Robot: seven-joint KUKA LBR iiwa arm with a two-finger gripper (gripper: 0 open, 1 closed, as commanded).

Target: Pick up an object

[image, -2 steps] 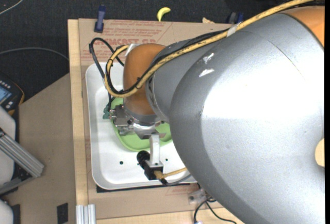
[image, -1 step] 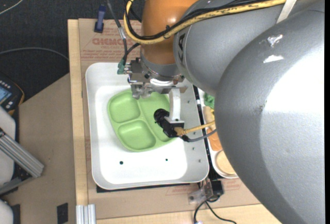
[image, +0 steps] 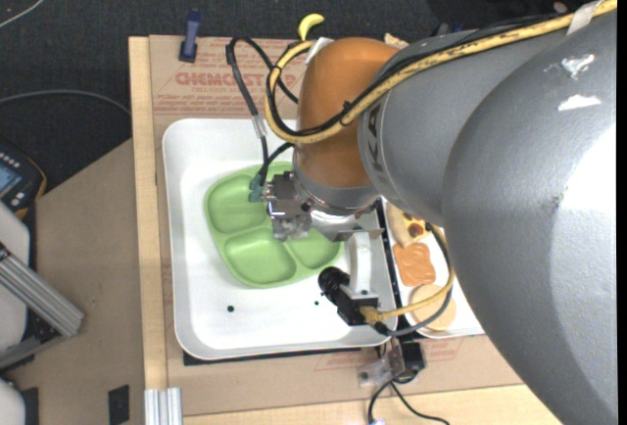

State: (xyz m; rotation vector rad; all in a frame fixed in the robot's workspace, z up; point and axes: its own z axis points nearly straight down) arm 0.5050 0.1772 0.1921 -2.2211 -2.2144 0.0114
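Note:
A green divided plate [image: 245,217] lies in the left white bin [image: 196,315], toward its middle and right. My gripper [image: 286,219] hangs low over the plate's right side, at or just above its surface. The wrist and the orange band cover the plate's far right part. In the right bin an orange object [image: 416,264] shows in a narrow gap beside the arm. A pale object [image: 443,313] lies just in front of it. The arm hides most of that bin.
A small black speck [image: 230,308] sits on the left bin's floor near the front. A blue object [image: 190,34] and a yellow one [image: 311,23] lie at the bench's back edge. The arm fills the right side.

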